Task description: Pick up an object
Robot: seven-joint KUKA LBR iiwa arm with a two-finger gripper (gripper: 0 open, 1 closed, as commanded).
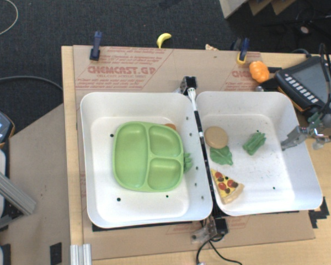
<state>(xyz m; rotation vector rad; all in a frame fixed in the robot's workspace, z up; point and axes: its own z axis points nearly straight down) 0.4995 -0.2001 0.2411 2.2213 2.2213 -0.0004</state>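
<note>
Gripper: at right bin's right rim; fingers' state cannot tell.
Right bin: pizza slice, round cookie, 2 green pieces.
Left bin: green divided plate.

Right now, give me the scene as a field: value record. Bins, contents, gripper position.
left bin: holds a green divided plate, upside unclear, lying flat near the centre
right bin: holds four small items
tan round piece: near the divider, upper left of the right bin
green leafy piece: just below and touching the tan round piece
green piece: lying apart, toward the bin's middle
pizza slice: lower left of the right bin, by the divider
gripper: at the right bin's right wall, above the floor, nothing seen between its fingers
</note>
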